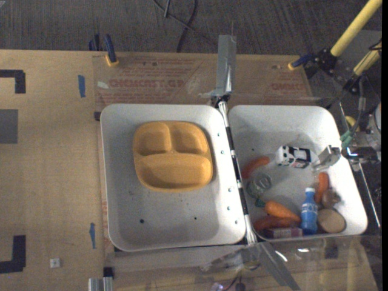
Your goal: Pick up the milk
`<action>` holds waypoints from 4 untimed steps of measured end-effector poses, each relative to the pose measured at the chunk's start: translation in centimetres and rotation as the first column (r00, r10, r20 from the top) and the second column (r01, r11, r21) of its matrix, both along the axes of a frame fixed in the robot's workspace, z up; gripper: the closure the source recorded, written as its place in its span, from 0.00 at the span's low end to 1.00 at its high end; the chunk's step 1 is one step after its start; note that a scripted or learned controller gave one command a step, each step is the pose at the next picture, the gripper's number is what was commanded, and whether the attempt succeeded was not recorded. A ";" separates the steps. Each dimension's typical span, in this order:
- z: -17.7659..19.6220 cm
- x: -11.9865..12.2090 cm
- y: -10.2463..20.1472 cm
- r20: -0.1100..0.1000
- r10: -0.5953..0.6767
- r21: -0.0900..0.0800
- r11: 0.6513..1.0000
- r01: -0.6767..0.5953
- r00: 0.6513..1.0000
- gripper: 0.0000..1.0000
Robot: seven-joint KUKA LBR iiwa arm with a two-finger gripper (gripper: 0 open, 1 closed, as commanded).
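**Milk carton lying in the right bin, tool at the bin's right edge**

We see a light wooden desk (54, 180) carrying two shallow white plastic bins side by side. The left bin (121, 223) holds a mustard-yellow moulded tray with three compartments (173, 155), lying flat in its upper half.

The right bin (267, 123) holds the clutter. The small white milk carton with black cow patches (293, 156) lies on its side near the middle of this bin, in open floor with nothing touching it. Just to its left and slightly lower lies an orange-red sausage-shaped toy (255, 165), and below that a grey round metal-looking piece (262, 182). Along the near wall we find an orange toy carrot (282, 210), a second reddish sausage shape (270, 222), and a blue plastic bottle with a white cap (309, 211) standing upright. Beside the bottle, in the bin's near right corner, sits a tan round disc-like object (331, 221), with a small orange piece (322, 182) above it.

The tool (329, 156), a grey metallic part, sits to the right of the milk carton, near it but apart, close to the right wall of the bin. Nothing lies between its fingers that we can make out, and we cannot tell whether they are spread or closed.
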State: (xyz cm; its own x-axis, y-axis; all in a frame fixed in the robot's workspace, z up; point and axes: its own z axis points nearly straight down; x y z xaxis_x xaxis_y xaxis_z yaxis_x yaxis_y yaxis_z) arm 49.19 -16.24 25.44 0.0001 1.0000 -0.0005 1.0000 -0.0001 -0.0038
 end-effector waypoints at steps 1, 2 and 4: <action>-5.0 4.6 -0.9 0.001 -0.054 0.000 0.999 0.054 0.999 0.00; -4.3 4.7 -1.1 -0.001 -0.056 0.000 0.998 0.056 0.998 1.00; -15.7 8.8 0.6 0.007 0.047 -0.002 0.999 -0.047 0.999 0.00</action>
